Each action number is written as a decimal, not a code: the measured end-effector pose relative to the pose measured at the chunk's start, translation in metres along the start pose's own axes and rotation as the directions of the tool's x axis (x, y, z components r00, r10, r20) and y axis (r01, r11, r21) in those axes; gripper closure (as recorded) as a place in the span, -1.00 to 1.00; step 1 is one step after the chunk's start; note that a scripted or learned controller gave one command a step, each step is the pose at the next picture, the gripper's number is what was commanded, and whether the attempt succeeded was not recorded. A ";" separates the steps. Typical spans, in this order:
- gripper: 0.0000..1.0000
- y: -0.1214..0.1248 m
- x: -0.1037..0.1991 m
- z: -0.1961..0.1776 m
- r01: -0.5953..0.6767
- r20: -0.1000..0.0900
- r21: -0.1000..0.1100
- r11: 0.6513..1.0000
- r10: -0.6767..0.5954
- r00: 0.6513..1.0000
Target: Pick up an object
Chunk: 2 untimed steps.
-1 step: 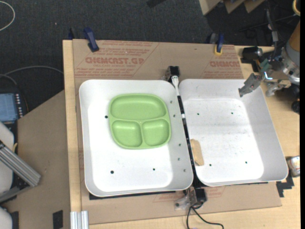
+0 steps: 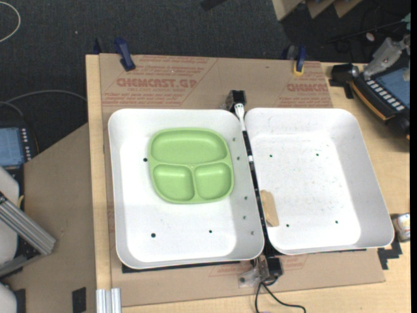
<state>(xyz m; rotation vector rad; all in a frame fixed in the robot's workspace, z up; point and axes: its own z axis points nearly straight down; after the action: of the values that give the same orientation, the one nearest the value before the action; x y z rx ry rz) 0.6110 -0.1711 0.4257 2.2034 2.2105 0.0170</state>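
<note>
A light green plate with three compartments lies flat in the upper middle of the left white bin. It rests right side up, with one wide compartment at the back and two small ones at the front. Beside it on the right is the second white bin, whose floor shows only small dark specks and holes.
Both bins sit on a brown board held by a blue clamp and another clamp at the back. A strip of brown tape lies at the seam between the bins. Grey and blue equipment stands at the far right.
</note>
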 end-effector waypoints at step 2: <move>1.00 -0.082 0.024 -0.002 -0.002 -0.005 0.019 1.000 0.002 1.000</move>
<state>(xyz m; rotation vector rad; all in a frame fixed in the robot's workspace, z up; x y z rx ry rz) 0.5287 -0.1469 0.4261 2.2171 2.2206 0.0019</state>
